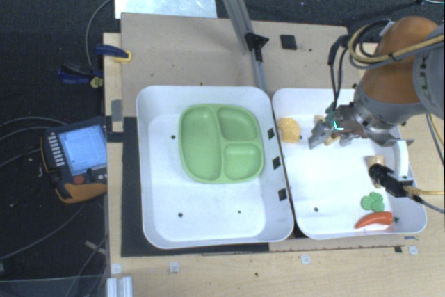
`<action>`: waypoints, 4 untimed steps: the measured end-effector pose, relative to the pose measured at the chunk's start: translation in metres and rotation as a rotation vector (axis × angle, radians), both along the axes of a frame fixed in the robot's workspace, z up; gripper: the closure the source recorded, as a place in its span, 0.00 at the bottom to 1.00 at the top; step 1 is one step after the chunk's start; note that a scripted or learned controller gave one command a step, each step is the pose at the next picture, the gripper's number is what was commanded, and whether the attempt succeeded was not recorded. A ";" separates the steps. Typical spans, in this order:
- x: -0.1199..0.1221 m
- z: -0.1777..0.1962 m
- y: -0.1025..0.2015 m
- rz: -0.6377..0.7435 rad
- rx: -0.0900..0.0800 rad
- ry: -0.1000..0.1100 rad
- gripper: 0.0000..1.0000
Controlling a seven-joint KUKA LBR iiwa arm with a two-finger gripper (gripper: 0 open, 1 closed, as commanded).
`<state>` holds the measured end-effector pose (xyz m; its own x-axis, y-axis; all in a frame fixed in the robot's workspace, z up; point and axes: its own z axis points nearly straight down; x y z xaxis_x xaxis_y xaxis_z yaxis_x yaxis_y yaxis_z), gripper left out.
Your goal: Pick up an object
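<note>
Nothing is lifted yet: an orange-red toy [373, 220] and green toy [372, 202] lie below-right of the gripper [321, 135], a yellow piece [289, 129] just left; its grip I cannot tell.

A green divided plate [221, 143] lies in the left bin [160, 219]. Left of that bin, off the desk [181, 45], sits a handheld pendant [75, 158].

Pale green divided plate [222, 143] in white left bin [160, 219]; yellow lump [289, 129], green piece [373, 202], orange-red piece [374, 220] in white right bin [334, 177].
</note>
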<state>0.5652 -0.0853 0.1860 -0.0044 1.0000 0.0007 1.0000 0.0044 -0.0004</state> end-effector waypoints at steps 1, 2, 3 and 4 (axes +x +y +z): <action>0.001 0.001 0.000 0.000 0.000 -0.002 0.00; 0.003 -0.041 -0.002 -0.003 -0.001 0.002 0.00; 0.003 -0.083 -0.001 -0.004 0.000 0.002 0.00; 0.005 -0.099 -0.001 -0.004 -0.001 -0.005 0.00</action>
<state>0.5703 -0.0863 0.0875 -0.0007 1.0000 -0.0003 1.0000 0.0007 0.0046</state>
